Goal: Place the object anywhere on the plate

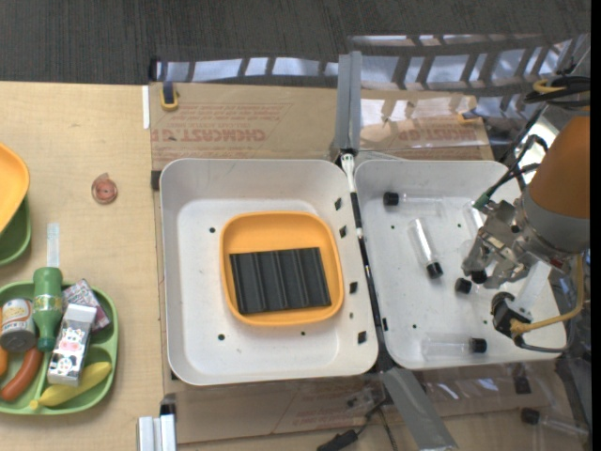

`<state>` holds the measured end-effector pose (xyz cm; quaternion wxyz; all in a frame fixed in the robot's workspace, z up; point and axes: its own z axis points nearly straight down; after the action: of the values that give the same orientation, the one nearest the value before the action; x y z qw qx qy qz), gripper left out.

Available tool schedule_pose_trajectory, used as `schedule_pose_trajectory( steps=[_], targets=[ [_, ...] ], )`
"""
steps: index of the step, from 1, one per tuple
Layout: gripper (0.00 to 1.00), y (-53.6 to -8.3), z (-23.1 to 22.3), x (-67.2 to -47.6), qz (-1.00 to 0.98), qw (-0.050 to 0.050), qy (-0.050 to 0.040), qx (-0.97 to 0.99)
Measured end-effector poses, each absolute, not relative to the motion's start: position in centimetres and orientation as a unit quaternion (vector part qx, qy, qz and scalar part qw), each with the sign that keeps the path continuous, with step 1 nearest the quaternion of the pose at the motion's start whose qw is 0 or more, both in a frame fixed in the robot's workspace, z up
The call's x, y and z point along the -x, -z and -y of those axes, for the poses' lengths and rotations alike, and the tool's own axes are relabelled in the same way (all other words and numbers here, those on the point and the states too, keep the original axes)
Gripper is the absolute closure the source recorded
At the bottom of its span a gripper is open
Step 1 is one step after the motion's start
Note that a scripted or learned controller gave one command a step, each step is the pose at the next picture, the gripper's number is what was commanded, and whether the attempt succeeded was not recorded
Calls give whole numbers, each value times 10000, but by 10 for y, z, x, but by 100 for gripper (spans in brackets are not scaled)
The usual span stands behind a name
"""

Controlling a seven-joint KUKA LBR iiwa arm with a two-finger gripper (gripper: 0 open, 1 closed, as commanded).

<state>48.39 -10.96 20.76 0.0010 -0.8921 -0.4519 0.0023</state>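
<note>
An orange square plate (279, 230) lies in the middle of the left bin (188, 271). A black ridged rectangular object (282, 280) rests flat on it. In the right bin (404, 327) lie clear tubes with black caps: one near the middle (422, 243), one at the far left corner (394, 198), one by the near edge (455, 348). My gripper (481, 269) hangs low over the right half of the right bin, under the orange wrist band. A small black cap (464, 286) sits just beside its tip.
On the wooden bench left of the bins stand a green tray (94, 383) with toy food and a bottle, an orange dish (9, 191) at the edge, and a small pink item (104, 190). Cables (526, 322) trail from the wrist over the bin's right rim.
</note>
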Motion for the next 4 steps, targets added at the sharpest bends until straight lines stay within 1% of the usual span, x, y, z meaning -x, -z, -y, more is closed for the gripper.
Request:
schedule_pose_trajectory(
  steps=[1, 2, 3, 4],
  targets=[
    [100, -264, 156, -577, 5140, 4, -24, 8578],
    [100, -356, 195, -633, 5263, 2, -22, 8503],
    [100, -440, 215, -659, 5501, 1, -18, 8351],
    [0, -440, 214, -660, 5502, 3, -19, 8350]
  ],
)
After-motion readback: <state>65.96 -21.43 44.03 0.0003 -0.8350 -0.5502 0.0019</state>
